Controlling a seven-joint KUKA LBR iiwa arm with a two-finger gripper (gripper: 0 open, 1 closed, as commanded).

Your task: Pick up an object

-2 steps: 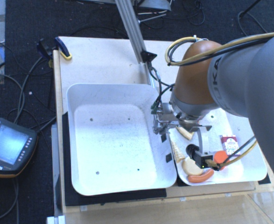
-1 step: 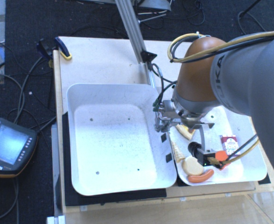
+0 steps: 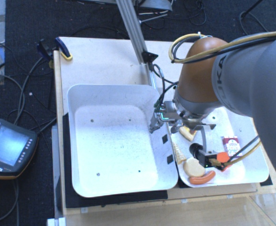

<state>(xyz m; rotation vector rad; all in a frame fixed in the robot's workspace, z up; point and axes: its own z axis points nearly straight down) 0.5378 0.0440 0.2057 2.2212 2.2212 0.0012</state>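
1. Bins sit side by side on the bench: the left bin (image 3: pixel 114 145) and the right bin (image 3: pixel 250 171).
2. The big grey arm (image 3: pixel 250 74) with its orange band (image 3: pixel 199 74) reaches in from the right and hangs over the wall where the two bins meet.
3. The gripper (image 3: pixel 163 119) is low, just over the right edge of the left bin. It is dark and small here, so I cannot tell if its fingers are wide or narrow, and I see nothing between them.
4. The things to pick lie in the right bin, to the right of the gripper and below it.
5. A pale round bun (image 3: pixel 193 166) sits near the front, with a red sausage (image 3: pixel 202 177) touching its lower side.
6. A small red and white packet (image 3: pixel 231 145) lies farther right, well apart from the gripper.
7. A yellowish piece (image 3: pixel 186 133) is closest, maybe a banana bit, just under the wrist.
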